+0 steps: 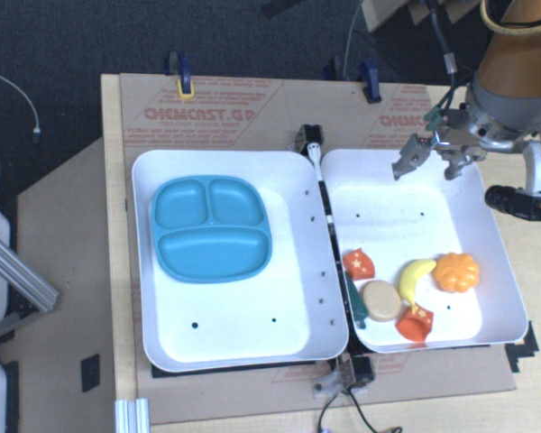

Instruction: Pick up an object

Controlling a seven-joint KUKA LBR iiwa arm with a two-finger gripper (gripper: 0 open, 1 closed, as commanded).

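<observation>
Tabletop [252,106]: brown board with red print, two blue clamps [182,72] at far edge, dark carpet [90,25] behind. Left bin [162,332] carries blue divided plate [213,228]. Right bin [388,197], near corner: toy food cluster, namely banana [415,280], orange pumpkin [456,272], beige round piece [380,299], two red pieces [359,264]. End effector [430,159] hangs over right bin's far edge, fingers spread wide, nothing between them. Arm cut off at upper right. Cluster items overlap; red pieces hard to identify.
</observation>
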